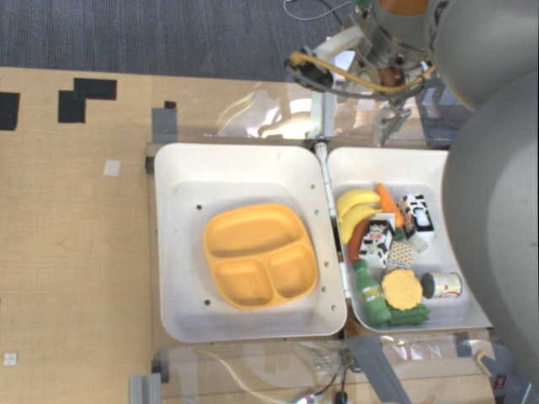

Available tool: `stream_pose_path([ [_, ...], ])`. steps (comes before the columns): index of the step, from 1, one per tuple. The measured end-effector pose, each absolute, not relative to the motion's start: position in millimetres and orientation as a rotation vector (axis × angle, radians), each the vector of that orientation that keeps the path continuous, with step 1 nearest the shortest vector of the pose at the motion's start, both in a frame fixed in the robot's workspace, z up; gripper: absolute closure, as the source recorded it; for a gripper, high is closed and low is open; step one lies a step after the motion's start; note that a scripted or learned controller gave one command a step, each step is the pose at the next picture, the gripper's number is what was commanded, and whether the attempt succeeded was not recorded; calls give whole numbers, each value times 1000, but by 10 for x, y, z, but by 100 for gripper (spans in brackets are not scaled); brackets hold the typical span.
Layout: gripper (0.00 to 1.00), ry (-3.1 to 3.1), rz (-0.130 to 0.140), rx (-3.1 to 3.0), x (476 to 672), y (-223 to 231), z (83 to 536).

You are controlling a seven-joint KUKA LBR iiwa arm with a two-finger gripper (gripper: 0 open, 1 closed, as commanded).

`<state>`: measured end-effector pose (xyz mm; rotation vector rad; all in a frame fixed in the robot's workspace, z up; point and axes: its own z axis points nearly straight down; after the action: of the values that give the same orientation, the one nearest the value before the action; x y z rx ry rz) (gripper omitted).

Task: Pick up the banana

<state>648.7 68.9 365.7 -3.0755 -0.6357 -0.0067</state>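
Over in the right bin (438, 168), banana (355, 209) among clutter, gripper (354, 116) raised behind the bins, fingers seemingly spread, nothing between them.

The yellow banana (357, 209) lies curved near the right bin's (438, 168) left wall.

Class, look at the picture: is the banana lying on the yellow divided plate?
No. The banana lies in the right bin among other items, while the yellow divided plate sits in the left bin.

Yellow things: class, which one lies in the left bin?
The yellow divided plate; the banana and round yellow disc lie in the right bin.
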Motion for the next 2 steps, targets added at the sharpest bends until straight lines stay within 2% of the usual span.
stream_pose_path([
  [1,0,-430,-5,-3110,6419,1192,3331],
  [2,0,-331,-6,-3122,6621,1019,3110],
])
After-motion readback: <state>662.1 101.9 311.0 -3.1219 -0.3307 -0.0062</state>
